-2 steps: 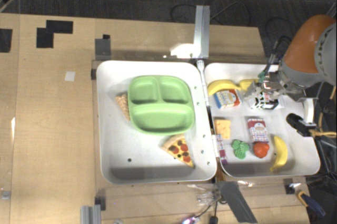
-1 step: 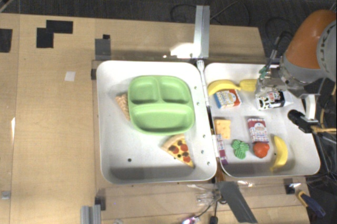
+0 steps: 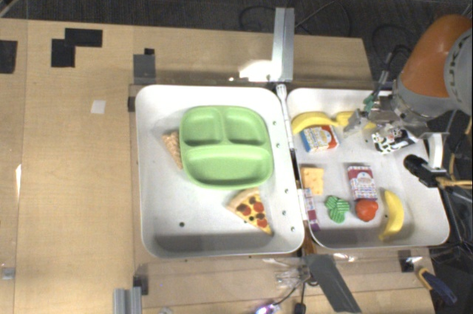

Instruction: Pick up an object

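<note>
No readable writing on the red-labelled packet (image 3: 361, 181), lying long axis up-down in the right bin (image 3: 436, 235). Gripper (image 3: 389, 129) above that bin's upper right; cannot tell jaw state

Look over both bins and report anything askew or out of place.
The green divided plate in the left bin sits on top of a cracker-like piece, hiding most of it. A pizza slice lies loose beside the plate rather than on it. Nothing looks spilled or broken.
</note>
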You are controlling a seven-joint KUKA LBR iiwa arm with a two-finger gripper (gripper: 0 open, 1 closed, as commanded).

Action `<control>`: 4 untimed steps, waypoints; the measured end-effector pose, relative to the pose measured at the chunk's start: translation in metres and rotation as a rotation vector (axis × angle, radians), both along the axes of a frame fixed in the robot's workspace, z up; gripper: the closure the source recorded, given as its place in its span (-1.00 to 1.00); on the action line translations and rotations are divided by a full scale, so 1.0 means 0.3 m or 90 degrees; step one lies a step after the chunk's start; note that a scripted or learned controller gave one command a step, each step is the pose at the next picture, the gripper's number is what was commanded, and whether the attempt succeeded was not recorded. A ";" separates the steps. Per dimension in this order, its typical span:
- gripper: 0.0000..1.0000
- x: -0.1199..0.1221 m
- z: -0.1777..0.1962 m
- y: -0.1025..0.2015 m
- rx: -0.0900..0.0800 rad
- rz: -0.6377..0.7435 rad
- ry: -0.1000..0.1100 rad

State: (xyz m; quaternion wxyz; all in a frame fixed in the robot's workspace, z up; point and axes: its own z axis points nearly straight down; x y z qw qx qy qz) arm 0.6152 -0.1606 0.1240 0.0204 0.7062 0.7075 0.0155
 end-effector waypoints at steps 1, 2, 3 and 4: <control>-1.00 0.179 -0.087 -0.051 0.007 0.052 0.042; 1.00 0.171 -0.048 -0.060 0.006 0.054 0.051; -1.00 0.182 -0.042 -0.055 0.005 0.055 0.041; -1.00 0.177 -0.076 -0.035 -0.004 0.031 0.038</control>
